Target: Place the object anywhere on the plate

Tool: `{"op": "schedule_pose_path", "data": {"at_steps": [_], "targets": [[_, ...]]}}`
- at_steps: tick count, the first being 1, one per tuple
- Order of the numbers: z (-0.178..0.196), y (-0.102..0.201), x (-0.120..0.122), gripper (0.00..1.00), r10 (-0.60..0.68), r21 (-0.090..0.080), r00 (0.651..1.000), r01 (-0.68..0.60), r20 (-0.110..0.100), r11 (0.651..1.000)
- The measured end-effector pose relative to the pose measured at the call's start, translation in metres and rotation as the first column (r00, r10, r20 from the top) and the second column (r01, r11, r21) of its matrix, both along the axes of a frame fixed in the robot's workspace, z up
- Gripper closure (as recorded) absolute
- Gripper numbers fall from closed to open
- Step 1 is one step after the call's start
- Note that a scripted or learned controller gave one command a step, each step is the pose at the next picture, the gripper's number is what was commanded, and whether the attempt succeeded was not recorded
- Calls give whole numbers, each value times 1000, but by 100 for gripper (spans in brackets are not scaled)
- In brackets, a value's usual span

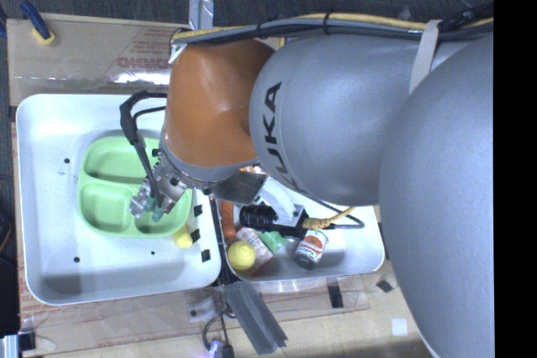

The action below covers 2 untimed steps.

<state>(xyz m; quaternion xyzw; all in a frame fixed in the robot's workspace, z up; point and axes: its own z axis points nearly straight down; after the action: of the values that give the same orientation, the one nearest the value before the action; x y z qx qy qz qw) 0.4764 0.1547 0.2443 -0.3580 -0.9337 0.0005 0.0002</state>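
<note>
From above, the arm (336, 121) reaches over two white bins on a cardboard-covered table (75, 46), dark carpet beyond. The gripper (151, 205) hangs over the green plate (109, 180) in the left bin (42, 180); whether its fingers grip anything cannot be told. A small yellow object (183, 240) lies just off the plate's near-right edge.

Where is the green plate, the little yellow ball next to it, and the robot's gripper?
green plate (105, 184): camera view, on the ridge between its compartments.
yellow ball (182, 240): camera view, on its middle, by the plate's lower right edge.
gripper (148, 208): camera view, between its fingertips, over the plate.
</note>
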Motion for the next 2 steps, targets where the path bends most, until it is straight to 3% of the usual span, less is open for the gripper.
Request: {"op": "schedule_pose_path", "data": {"at_steps": [1,2], "targets": [[49,-36,21,100,80,1,997,-80,1,997],[29,-51,0,100,45,0,999,-45,0,999]]}}
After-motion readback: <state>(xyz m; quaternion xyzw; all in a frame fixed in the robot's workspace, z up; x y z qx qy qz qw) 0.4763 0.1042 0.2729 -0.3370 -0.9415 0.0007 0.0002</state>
